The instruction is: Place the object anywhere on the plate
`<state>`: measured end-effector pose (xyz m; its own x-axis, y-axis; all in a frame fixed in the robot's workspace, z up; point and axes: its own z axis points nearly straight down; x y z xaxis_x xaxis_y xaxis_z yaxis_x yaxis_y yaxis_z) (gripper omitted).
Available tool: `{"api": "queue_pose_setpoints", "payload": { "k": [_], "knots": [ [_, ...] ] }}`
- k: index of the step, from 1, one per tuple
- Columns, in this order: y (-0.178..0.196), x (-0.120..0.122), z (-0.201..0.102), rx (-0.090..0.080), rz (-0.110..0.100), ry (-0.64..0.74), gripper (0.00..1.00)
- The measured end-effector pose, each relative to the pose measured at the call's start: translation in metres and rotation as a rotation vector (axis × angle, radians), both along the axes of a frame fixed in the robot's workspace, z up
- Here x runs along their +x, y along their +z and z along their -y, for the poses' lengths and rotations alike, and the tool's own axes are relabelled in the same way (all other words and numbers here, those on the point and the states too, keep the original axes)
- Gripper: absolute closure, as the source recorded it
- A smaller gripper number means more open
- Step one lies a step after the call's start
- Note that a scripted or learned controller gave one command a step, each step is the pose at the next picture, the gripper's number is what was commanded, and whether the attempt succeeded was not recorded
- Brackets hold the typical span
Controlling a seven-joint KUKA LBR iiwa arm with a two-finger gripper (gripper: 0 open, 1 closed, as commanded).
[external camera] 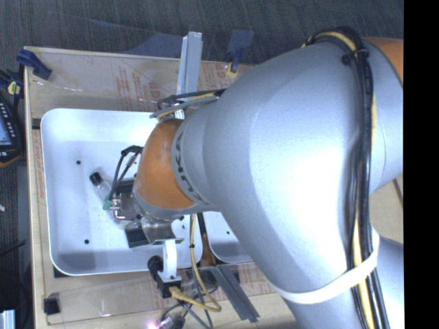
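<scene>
No text can be read with any certainty. The brown board point(103, 81) beneath the white bin point(68, 184) carries rows of faint reddish printing along the strip just behind the bin's far rim, and more of the same faded print near the bin's front edge, but the letters are too small and blurred to make out. No label, brand, number or sign shows legibly on the grey arm point(295, 184) or on the bin itself.

Object point(100, 186): small, slim, clear-bodied item with a dark end; lies flat, slantwise, on the left bin point(68, 149) floor, left-centre.
</scene>
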<state>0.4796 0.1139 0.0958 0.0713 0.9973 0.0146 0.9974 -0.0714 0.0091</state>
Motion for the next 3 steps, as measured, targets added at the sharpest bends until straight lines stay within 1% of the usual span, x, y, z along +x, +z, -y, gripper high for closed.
{"api": "queue_pose_setpoints", "payload": {
  "k": [1, 2, 3],
  "knots": [
    [-0.005, -0.005, -0.046, -0.011, -0.02, -0.479, 1.0],
    [0.069, -0.004, -0.008, -0.011, -0.018, -0.37, 1.0],
    [0.095, -0.004, 0.05, -0.011, -0.017, -0.476, 1.0]
  ]
}}
